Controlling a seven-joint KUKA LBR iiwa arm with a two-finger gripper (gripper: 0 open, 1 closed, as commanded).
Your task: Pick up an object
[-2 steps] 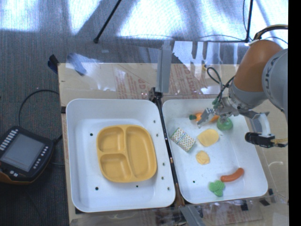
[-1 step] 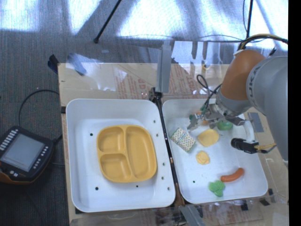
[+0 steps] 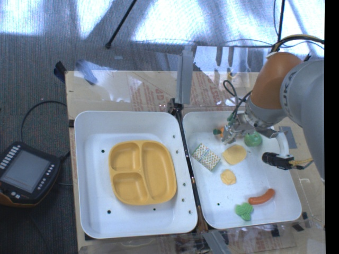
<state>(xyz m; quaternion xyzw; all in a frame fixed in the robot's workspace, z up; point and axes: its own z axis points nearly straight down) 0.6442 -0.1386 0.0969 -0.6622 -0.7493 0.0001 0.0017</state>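
Fingers (image 3: 231,135) of mine are hanging low over the back of the right bin (image 3: 206,205); whether they are spread or pinched I cannot tell. Just beside them a green toy (image 3: 253,139) is lying, a yellow piece (image 3: 234,154) below. In the left bin (image 3: 87,194) a yellow divided plate (image 3: 142,172) is sitting.

Reddish print on bench (image 3: 151,91) under plastic, too blurred to read.
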